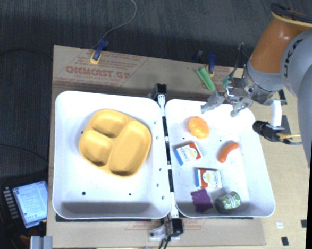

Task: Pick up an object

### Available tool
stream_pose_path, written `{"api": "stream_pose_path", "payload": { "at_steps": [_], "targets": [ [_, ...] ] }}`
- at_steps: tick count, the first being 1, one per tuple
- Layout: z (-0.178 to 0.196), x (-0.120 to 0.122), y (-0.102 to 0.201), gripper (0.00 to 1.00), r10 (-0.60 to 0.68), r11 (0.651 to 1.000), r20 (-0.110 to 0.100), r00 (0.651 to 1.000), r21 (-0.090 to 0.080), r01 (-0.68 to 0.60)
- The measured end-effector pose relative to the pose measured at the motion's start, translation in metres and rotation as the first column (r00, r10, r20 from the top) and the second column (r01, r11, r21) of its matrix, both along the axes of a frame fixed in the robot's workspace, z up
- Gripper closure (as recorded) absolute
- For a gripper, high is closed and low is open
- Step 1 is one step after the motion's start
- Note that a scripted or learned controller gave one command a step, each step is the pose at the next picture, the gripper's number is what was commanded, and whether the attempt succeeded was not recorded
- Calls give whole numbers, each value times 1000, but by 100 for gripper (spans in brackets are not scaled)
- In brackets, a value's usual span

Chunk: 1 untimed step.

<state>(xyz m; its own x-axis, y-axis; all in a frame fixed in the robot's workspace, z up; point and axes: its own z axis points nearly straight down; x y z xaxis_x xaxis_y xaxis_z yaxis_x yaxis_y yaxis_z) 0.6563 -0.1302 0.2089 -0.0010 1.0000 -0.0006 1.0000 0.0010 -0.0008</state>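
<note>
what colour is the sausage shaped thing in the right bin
The sausage-shaped thing is orange-red, seen clearly in the camera view.

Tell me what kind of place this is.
Probably a robotics lab's grasping test bench: a robot arm reaches over two white bins, one holding toy food like a sausage and a small carton, with loose cables nearby.

A dark grey carpeted floor (57, 13) fills the top and left of the frame. A thin cable (129, 10) curls across it near the top centre. A brown cardboard sheet (122, 71) with red printed lettering lies in the middle, held at its upper edge by a blue clamp (99, 51). At the right, a pale wooden bench surface (292, 200) shows. In the lower left corner sits a small device with a lit screen (29, 200). Lighting is even and soft.
</note>
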Motion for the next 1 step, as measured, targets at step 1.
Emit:
{"api": "stream_pose_path", "payload": {
  "at_steps": [1],
  "targets": [
    [-113, -3, 11, 0, 1, 1000, 2, 1000, -1, -1]
  ]
}}
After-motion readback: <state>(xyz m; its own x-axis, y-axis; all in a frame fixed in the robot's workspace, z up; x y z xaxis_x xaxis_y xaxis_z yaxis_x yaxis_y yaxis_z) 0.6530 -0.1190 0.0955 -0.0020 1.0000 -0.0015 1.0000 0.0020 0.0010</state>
